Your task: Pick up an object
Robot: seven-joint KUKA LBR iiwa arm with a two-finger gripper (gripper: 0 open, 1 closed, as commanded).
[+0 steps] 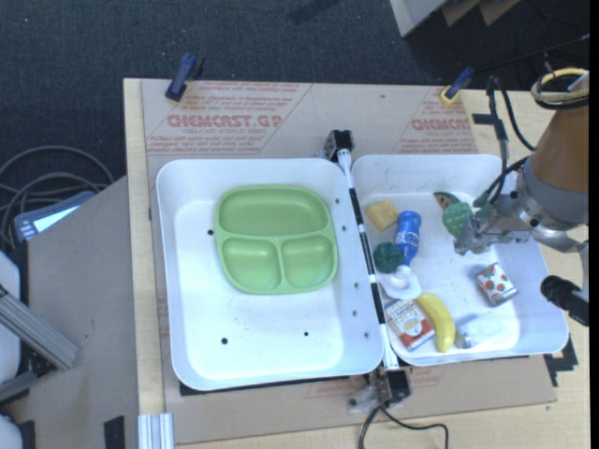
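My gripper point(468, 237) hangs low over the right bin point(426, 168), toward its back right. It is right beside a small green object point(457, 218) and a watermelon-slice toy point(445, 198); whether it touches them is unclear. A red-and-white patterned box point(494, 284) lies in front of the gripper. Further left in this bin are a yellow block point(381, 215), a blue bottle point(408, 235), a dark green lump point(387, 254) and a white piece point(401, 280). Near the front lie a banana point(438, 321) and a red-and-white carton point(406, 322).
The left bin point(187, 297) holds a green divided plate point(276, 239). A black rail point(360, 241) runs between the bins. The arm's orange band point(566, 148) and cables point(501, 120) stand over the right bin's far corner. A black part point(566, 297) juts in at the right edge.
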